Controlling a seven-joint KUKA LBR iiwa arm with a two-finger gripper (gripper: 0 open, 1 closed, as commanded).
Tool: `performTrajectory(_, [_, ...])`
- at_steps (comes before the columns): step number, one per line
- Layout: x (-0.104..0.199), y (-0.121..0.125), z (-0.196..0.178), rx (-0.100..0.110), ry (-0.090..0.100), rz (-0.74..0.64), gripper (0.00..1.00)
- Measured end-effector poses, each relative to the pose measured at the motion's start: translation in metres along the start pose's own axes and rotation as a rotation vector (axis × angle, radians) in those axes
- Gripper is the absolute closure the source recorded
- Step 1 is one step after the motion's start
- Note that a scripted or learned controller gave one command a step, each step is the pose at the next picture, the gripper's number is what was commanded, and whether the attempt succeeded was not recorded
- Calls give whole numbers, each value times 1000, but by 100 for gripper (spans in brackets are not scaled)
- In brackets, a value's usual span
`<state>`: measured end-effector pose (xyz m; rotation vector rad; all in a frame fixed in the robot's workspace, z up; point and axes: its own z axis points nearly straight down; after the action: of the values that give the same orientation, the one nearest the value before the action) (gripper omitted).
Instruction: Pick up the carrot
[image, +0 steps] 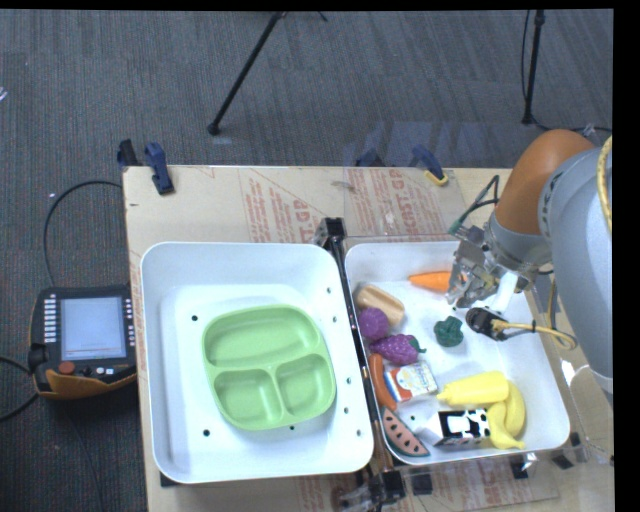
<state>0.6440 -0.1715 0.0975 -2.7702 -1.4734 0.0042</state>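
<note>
Carrot (431, 281) lies in the right bin (548, 368), upper part, near the bin's far wall, orange body w/ pointed end toward the left. The hand (468, 291) sits just beside the carrot's right end, hanging off the grey arm (580, 250) w/ the orange band (530, 175) above the wrist; can't tell if it's spread or pressed together, too small and cluttered w/ cables, and nothing visibly pinched in it. Other stuff in the right bin: bread roll (380, 300) at left, purple grapes (388, 338) below it, dark green broccoli bit (449, 331) near centre, small carton (411, 380), bananas (495, 400) at lower right, black-and-white box (460, 426) and a watermelon slice (405, 433) along the near edge. Left bin (170, 280) holds a green divided plate (268, 366), three compartments. Both bins sit side by side on the bench (260, 195). Teach pendant (85, 336) on the floor, left of the bench.
</note>
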Motion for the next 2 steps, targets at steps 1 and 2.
performTrajectory(1, [-19, -63, 12, 4, 0, -105, 100])
performTrajectory(2, [-19, -63, 11, 2, 1, -102, 0])
